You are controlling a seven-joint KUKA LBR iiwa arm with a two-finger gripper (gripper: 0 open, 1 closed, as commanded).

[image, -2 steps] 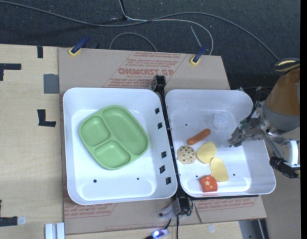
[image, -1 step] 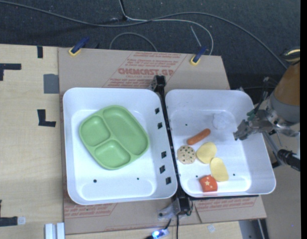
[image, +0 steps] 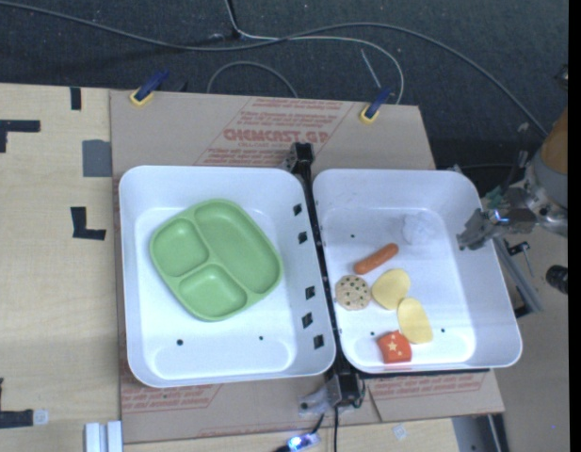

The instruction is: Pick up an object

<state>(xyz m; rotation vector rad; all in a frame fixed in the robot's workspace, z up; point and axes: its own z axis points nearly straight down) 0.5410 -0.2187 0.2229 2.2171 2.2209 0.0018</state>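
Here, two white bins sit side by side on the counter (image: 45,281), on top of a brown cardboard sheet (image: 271,135).

The left bin (image: 139,347) has a green plate (image: 215,257) in it. The plate has three little sections and it lies flat, a bit turned, near the middle of the bin.

The right bin (image: 497,342) has the small toy foods. An orange carrot (image: 376,258) lies tilted near the middle. Just below it and to the left is a round cookie (image: 352,292) with dark dots. Right beside the cookie is a yellow piece (image: 391,288), and they look like they touch. Another yellow piece (image: 414,320) lies just below that one, close against it. A little red piece (image: 395,347) sits near the front wall of the bin, next to the lower yellow piece. A pale see-through thing (image: 422,227) rests near the back of the bin; it is too faint to tell what it is.

The claw (image: 474,232) is at the right rim of the right bin, up near the back corner. It is well apart from the foods. Nothing is in it. I cannot tell if it is spread or pinched together, since it is small and dark.

Two yellow and blue clips (image: 149,87) hold the top of the cardboard. Dark wires (image: 271,40) run across the dark floor behind.
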